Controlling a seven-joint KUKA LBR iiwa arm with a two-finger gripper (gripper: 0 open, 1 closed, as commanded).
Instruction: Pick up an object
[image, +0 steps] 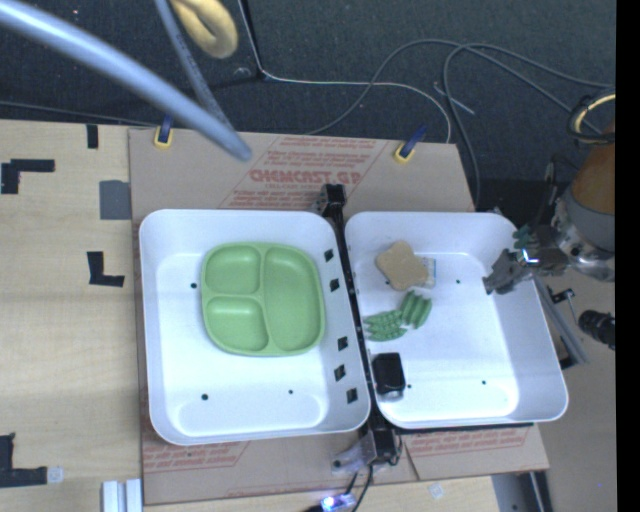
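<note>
In the camera view, the table carries two shallow white bins side by side. The left bin (170, 400) holds a green divided plate (264, 299), lying flat near its middle. The right bin (520, 390) holds the likely candidates for a pick: a tan, biscuit-like piece (400, 264) toward the back, a small green pod-shaped item (398, 318) just in front of it, and a small black block (388, 373) near the front left corner, close to the divider between the bins.

The hand (508, 268) sits at the right bin's right rim, above its back right part, well apart from all three items. It has nothing in it, and at this size I cannot tell how far it is parted.

On handling, judging by looks alone: all three seem light. The tan piece appears stiff, with blunt edges, so closing across its narrower width from above should do. The green item looks soft and bumpy, perhaps rubbery; it lies at a slant, so the grip should cross its short axis at mid-length. The black block looks hard and smooth, possibly slippery, and its nearness to the bin wall leaves little room on that side.
</note>
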